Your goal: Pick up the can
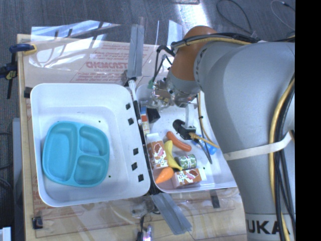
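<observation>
The grey arm [241,89] reaches in from the right over the right bin [220,177], its orange band [188,54] above the wrist. The left bin [75,97] holds a blue tray [75,153]. The hand [155,102] sits low at the right bin's far end, near the divider; whether it is spread or closed, or grips anything, cannot be told. The can [186,161], green, lies on its side toward the bin's near end, just beside a banana [172,154], with a sausage [179,141] above it and a carrot [164,174] and a carton [188,176] below.
</observation>
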`<action>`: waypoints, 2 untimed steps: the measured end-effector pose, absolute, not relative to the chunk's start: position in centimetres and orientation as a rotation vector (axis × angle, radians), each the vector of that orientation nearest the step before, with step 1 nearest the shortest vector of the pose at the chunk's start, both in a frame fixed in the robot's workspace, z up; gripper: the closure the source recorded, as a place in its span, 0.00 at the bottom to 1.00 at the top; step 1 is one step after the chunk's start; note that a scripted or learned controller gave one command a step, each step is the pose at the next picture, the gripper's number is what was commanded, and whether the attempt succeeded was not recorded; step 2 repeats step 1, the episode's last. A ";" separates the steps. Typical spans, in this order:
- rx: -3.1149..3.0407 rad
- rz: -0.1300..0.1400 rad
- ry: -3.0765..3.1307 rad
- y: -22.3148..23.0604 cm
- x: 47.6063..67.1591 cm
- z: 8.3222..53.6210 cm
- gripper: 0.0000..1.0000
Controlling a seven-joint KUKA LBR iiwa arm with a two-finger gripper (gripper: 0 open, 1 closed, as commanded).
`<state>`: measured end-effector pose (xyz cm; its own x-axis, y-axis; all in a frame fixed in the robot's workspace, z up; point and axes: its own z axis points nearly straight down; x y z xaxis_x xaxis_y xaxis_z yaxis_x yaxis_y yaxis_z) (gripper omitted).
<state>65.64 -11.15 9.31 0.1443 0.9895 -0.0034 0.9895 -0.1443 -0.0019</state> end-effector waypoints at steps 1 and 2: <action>2.573 -0.004 1.807 -5.5 65.7 19.2 1.00; 2.573 -0.004 1.807 -5.5 65.7 19.2 1.00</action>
